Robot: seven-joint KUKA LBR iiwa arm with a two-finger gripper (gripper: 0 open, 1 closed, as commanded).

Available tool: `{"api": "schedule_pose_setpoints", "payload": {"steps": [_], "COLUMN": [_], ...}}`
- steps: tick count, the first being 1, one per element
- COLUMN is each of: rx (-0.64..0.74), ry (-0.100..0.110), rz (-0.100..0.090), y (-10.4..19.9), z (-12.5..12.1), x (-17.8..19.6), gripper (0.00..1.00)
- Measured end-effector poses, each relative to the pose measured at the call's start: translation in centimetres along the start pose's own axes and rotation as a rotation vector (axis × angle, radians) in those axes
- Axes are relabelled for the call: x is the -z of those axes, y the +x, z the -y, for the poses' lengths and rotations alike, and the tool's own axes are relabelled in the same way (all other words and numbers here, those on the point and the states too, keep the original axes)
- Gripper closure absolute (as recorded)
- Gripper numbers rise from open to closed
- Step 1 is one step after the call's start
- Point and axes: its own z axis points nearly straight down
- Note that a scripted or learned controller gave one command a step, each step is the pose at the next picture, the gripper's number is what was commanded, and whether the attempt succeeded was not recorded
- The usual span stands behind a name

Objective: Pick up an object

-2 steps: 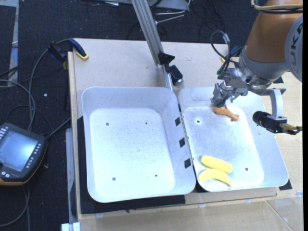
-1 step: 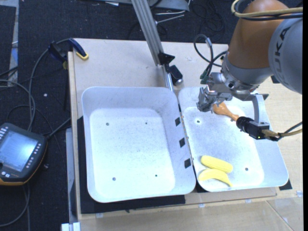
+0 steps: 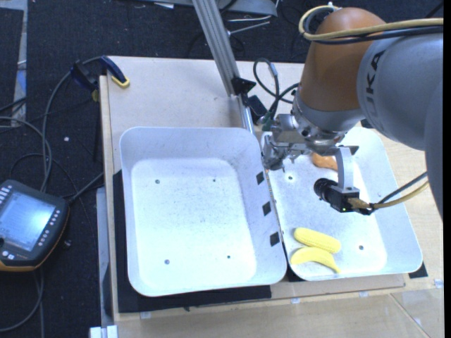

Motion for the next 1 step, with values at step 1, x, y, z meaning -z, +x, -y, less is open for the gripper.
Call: {"api": "schedule_pose_setpoints", "payload": {"steps": [1], "rx": [0.0], "ry": [-0.001], "rz": [0.0], "y": [4.92], "z": [0.95], "x": [-0.9], "gripper": [1.0]}}
